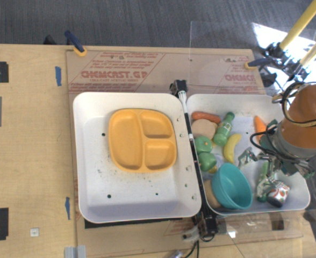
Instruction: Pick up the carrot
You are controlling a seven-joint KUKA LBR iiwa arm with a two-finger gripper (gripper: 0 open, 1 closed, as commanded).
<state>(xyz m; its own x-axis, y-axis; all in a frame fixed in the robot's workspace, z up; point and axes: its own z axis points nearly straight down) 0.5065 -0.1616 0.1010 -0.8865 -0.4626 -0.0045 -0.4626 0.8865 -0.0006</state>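
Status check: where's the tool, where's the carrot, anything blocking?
Tool low in right bin, grip unclear. Carrot lies free by far wall. Arm crowds it.

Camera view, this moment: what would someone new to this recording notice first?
The yellow-orange divided plate stands out, lying alone in the left bin. The right bin is crowded with toy food: a teal bowl at its near side, a banana and a green bottle in the middle, and the carrot against the far right. The arm reaches in from the right, its gripper low over that bin.
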